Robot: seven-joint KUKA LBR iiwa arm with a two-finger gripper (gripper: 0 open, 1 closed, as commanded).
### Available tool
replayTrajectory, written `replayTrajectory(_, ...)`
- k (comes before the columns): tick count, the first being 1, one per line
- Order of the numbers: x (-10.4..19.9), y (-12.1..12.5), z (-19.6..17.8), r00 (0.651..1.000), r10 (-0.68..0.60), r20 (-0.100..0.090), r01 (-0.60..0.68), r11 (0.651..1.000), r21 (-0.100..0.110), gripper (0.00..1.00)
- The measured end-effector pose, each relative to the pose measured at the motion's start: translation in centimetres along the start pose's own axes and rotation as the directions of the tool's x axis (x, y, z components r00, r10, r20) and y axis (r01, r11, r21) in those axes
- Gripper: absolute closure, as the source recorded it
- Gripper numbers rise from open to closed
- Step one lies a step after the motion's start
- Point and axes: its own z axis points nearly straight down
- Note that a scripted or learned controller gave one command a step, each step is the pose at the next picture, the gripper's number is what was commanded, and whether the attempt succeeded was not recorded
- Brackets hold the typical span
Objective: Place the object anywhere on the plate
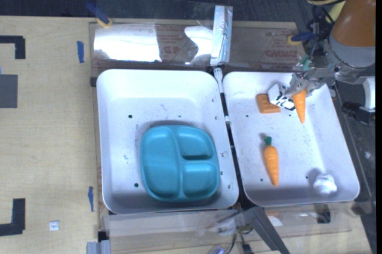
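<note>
The pick step is judged in hand. A carrot hangs point-down between the fingers of the gripper at 1 o'clock in the right bin. Carriage toward 8 o'clock, over the plate, is called for next.

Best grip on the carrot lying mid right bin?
Probably the thick orange body of the carrot, just below its green top, coming straight down. It lies flat, roughly top-to-bottom in the view, clear of the right bin walls, so the fingers should close across its narrow width, left-right.
</note>
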Motion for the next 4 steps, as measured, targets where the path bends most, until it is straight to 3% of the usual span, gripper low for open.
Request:
replayTrajectory(1, 9.5, -3.8, 2.7, 0.99, -0.142, -0.005, 0.142, 0.99, 0.002, 1.0)
replayTrajectory(2, 16.9, -9.1, 2.6, 0.893, -0.449, -0.005, 0.449, 0.893, 0.001, 1.0)
replayTrajectory(3, 27.8, -12.3, 1.9, 0.977, -0.211, -0.004, 0.211, 0.977, 0.001, 1.0)
replayTrajectory(4, 27.7, -12.3, 1.9, 0.978, -0.209, -0.003, 0.209, 0.978, 0.001, 0.0)
